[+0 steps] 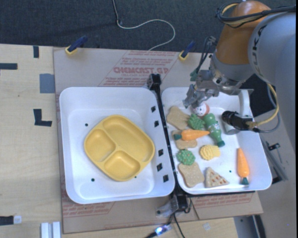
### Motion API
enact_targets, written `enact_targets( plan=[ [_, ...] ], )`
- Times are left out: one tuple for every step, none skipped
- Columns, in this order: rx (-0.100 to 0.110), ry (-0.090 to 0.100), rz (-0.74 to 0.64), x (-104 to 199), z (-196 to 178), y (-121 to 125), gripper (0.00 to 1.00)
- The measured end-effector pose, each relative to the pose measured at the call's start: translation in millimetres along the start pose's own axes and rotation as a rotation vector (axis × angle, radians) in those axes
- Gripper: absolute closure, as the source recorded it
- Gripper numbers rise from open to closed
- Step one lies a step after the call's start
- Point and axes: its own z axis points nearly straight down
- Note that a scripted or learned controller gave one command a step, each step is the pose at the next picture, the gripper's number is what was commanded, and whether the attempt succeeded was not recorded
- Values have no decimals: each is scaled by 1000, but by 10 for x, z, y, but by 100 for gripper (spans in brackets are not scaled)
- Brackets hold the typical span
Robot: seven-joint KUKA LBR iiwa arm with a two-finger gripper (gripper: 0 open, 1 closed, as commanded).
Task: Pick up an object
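tray (119, 147) in left bin (69, 133) | toy foods (198, 148) in right bin (260, 152)

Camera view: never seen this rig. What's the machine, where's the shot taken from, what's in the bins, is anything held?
One camera looks down at a slant on two shallow white bins. The grey robot arm with an orange band reaches in from the right; its two-finger gripper hangs low over the right white bin. That bin has toy food: two orange carrots, green broccoli, yellow corn, tan toast slices. The left white bin has a yellow divided plastic tray. I can't tell whether anything is gripped.
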Motion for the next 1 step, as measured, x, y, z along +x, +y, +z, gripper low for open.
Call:
enact_targets(
  plan=[
    [4,-1,1,427,149,-372,100]
  ],
)
